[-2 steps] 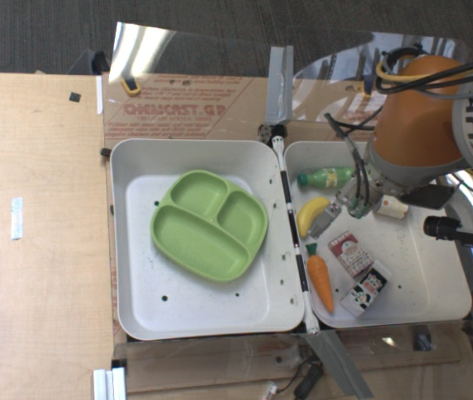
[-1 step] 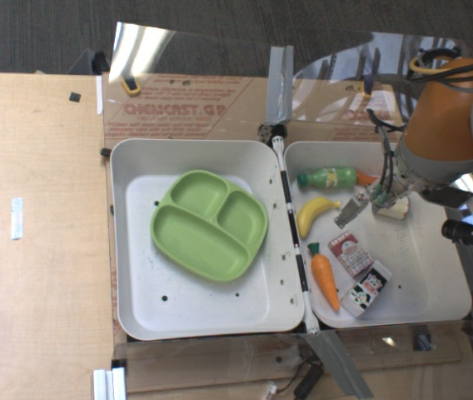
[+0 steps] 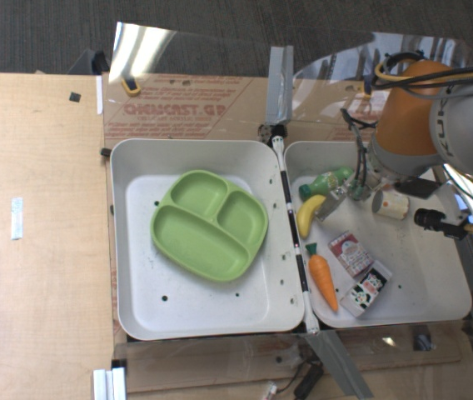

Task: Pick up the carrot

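The carrot (image 3: 323, 280) is orange with a small green top. It lies in the right bin (image 3: 436, 307) close to the bin's left wall, pointing toward the front edge. My gripper (image 3: 337, 200) hangs low over the back left part of that bin, beside a yellow banana (image 3: 308, 213) and a green object (image 3: 326, 180). It is well behind the carrot and nothing of the carrot is in it. The orange band of the arm (image 3: 405, 115) rises behind it.
A red and white packet (image 3: 351, 252) and a dark small carton (image 3: 365, 290) lie just right of the carrot. A white cylinder (image 3: 391, 204) sits near the wrist. The left bin (image 3: 136, 307) holds a green divided plate (image 3: 210, 223).
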`<state>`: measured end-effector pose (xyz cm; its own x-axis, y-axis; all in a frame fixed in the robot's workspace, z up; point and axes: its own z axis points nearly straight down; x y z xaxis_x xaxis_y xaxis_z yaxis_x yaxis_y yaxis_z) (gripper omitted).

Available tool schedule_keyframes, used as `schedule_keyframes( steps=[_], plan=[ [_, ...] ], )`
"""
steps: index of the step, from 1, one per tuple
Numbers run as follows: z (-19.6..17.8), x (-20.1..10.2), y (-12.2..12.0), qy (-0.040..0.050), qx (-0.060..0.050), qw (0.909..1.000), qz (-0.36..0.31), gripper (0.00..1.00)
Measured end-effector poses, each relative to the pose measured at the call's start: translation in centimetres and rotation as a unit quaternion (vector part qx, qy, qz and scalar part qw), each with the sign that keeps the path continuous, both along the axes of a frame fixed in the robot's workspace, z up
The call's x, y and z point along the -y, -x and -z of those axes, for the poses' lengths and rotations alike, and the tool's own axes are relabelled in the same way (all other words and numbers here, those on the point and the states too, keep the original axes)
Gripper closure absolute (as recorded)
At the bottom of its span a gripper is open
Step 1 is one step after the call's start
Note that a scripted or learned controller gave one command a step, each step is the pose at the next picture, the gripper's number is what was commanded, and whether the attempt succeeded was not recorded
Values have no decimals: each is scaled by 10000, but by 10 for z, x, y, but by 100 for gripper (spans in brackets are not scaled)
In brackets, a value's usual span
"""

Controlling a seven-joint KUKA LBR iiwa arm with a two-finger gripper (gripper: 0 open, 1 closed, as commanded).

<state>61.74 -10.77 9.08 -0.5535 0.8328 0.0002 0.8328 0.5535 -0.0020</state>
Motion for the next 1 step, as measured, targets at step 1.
schedule_keyframes(
  steps=[1],
  plan=[
    [-1, 19, 86, -7, 10, 9969, -782, 0]
  ],
)
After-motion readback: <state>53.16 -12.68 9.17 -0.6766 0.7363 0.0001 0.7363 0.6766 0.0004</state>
